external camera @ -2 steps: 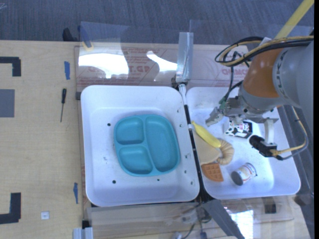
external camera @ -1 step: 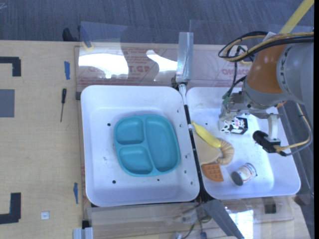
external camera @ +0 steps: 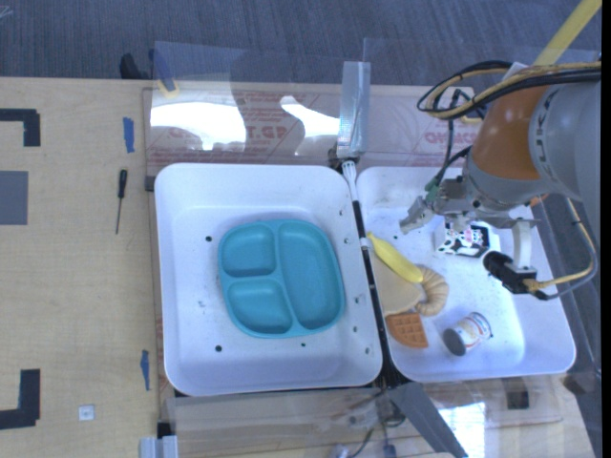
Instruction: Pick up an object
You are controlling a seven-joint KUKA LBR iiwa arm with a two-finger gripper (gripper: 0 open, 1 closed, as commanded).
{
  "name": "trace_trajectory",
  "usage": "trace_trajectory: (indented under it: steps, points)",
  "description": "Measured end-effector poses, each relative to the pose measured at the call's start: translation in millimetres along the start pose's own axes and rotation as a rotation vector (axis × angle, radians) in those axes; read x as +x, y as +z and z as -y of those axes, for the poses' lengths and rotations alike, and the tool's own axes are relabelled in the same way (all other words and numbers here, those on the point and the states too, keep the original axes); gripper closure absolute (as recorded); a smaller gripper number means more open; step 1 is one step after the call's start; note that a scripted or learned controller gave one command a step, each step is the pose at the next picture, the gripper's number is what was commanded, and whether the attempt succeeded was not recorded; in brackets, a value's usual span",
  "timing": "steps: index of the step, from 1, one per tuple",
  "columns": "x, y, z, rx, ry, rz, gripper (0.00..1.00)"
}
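Note:
In the right bin (external camera: 544, 351) lie a yellow banana (external camera: 394, 260), a tan croissant (external camera: 431, 292), a small orange waffle (external camera: 408, 329) and a little can (external camera: 467, 333) on its side. My gripper (external camera: 449, 219) hangs low over the bin's back half, up and to the right of the banana's far end. The grey arm with its orange band (external camera: 506, 136) covers the bin's back right corner. Nothing shows in the gripper's hold.
The left bin (external camera: 181, 208) holds a teal divided plate (external camera: 282, 277). A ridge (external camera: 365, 256) separates the two bins. Clear plastic sheeting stands behind them. A black cable (external camera: 520, 280) loops off the wrist over the right bin.

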State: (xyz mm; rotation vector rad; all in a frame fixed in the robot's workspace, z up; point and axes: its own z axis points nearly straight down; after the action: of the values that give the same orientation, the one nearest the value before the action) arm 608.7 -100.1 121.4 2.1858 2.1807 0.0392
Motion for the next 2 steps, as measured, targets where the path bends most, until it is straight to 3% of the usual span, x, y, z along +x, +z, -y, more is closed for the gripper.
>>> trace_trajectory:
  steps: [1,2]
  points:
    - [-4.0,-7.1,39.5,0.057,-0.002,-0.020,0.00]
    - [-1.0,11.8,50.9,0.006,0.005,-0.001,0.00]
